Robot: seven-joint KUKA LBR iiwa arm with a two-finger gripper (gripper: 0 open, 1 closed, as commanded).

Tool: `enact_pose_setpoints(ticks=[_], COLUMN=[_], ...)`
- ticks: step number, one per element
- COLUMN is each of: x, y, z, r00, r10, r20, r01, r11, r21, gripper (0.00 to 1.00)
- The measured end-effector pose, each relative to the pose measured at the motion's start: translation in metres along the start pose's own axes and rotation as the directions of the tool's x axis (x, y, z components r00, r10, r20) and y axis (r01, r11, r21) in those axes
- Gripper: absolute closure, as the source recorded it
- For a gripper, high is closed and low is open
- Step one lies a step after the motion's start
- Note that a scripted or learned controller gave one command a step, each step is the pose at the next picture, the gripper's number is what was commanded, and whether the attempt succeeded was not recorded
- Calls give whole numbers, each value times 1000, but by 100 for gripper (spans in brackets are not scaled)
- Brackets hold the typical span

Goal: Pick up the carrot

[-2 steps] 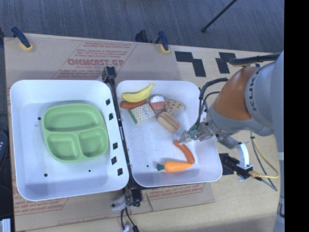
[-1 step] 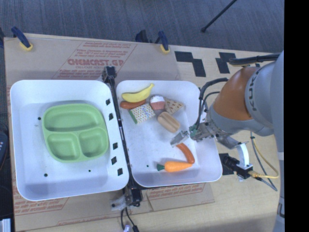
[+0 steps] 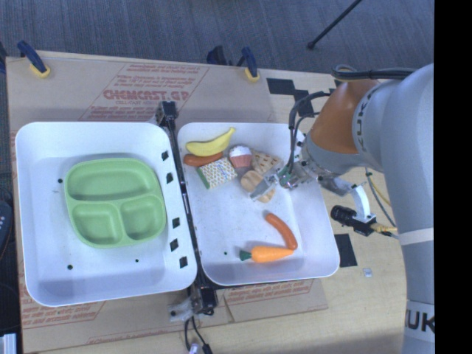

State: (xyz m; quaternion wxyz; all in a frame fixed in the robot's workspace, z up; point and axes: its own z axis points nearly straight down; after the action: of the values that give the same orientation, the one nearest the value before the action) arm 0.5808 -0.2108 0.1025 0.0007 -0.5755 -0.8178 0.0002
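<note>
Carrot: lies flat in the right bin, near its front edge, green stub end pointing toward the left bin, orange body toward the arm side. Nothing on top of it.

Landmark = carrot. Just behind it, nearly touching at the arm-side end: 1 red-orange sausage, lying diagonal. Farther back, mid-bin: gripper, low over a tan bread-like piece w/ a second tan piece just behind that. Fingers small and dark against the clutter; can't tell whether the jaws are wide, narrow or on anything. Gripper well apart from carrot.

Back of bin, farthest from carrot: 1 banana, 1 more reddish sausage tucked under it, 1 patterned box-like block, 1 white-and-pink cupcake-type item. All bunched together, touching or nearly so.

Across the divider from carrot, in left bin: 1 green divided plate, 3 compartments.

Arm comes in over the bin's far side from carrot, orange band above wrist, cables hanging beside it.

Surface: 2 white bins side by side on printed cardboard over a wood bench; blue clamps at back edge, 3 seen. Grey carpet beyond. Dark rod slants across carpet at back.

Count: carrot 1, sausages 2, banana 1, tan pieces 2, block 1, cupcake 1, plate 1.
</note>
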Motion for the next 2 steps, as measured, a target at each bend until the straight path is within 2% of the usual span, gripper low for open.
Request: enact_pose_setpoints(ticks=[1, 2], x=[-11, -22], y=[34, 60], z=[10, -105], r00=[983, 958], r10=[-182, -287], r20=[1, 3], r01=[182, 287], r11=[983, 958], r21=[-1, -2], gripper=[0, 0])
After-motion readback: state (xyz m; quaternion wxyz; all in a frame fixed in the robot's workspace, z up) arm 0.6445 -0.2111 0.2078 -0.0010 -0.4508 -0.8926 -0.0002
